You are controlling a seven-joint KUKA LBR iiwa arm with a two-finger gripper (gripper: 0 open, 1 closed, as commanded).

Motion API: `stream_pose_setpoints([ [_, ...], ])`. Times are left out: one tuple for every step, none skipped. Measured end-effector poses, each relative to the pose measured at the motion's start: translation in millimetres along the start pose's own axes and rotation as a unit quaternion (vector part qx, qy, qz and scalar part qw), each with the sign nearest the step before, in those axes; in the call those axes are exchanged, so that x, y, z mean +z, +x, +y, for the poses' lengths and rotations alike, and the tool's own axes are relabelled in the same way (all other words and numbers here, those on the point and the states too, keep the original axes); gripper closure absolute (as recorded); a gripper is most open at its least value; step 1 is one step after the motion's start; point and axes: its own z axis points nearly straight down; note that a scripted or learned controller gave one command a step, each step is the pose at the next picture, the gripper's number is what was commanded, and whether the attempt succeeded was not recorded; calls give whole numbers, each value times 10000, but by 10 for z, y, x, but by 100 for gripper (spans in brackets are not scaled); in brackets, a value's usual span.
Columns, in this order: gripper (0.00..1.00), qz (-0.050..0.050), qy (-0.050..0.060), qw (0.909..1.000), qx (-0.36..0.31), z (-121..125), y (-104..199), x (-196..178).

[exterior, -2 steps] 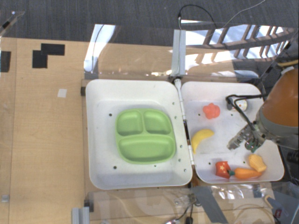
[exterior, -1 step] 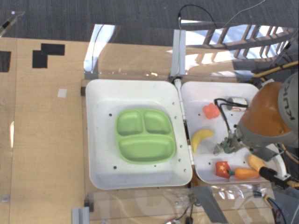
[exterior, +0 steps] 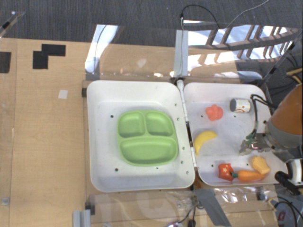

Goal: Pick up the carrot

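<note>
Lying near front edge of right shallow white bin [exterior: 208, 91], small orange tapered carrot [exterior: 249, 176] is flanked closely by red pepper-like toy [exterior: 226, 171] on one side and yellow-orange lumpy toy [exterior: 261, 165] on other. Metal two-finger gripper [exterior: 249, 145] is seen just behind carrot, apart from it; finger spread cannot be told, nothing is seen held. Risk judged: neighbour could be clamped instead, or carrot nudged against bin wall, since crowding leaves little room.
</note>
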Motion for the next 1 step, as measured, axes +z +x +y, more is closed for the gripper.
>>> stream_pose_setpoints([
  [100, 20, 30, 9996, -274, 19, 242, -668],
])
